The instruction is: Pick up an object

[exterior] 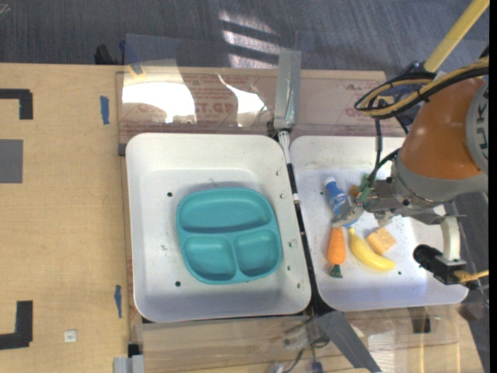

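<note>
1. Two shallow white bins sit side by side on a tan tabletop (54,231). The left bin (147,169) holds a teal divided plate (227,233) lying flat in its middle. The right bin (404,286) holds the small toy foods, probably gathered there so the arm, reaching in from the right, can get at them.
2. In the right bin, an orange carrot (335,247) lies beside a yellow banana (368,253). A tan cube-like piece (381,242) touches the banana's upper side. A blue-and-white bottle-shaped item (335,196) lies above the carrot.
3. The gripper (359,207) hangs low over this cluster, just beside the blue item and above the carrot, likely lining up for a grasp.
4. Whether the fingers are open or closed cannot be told; the wrist's bulk and clutter blur them, and nothing is visibly held.
5. The arm's orange band (443,134) hides the bin's right side. A black part (436,263) near the bin's corner is hard to identify.
</note>
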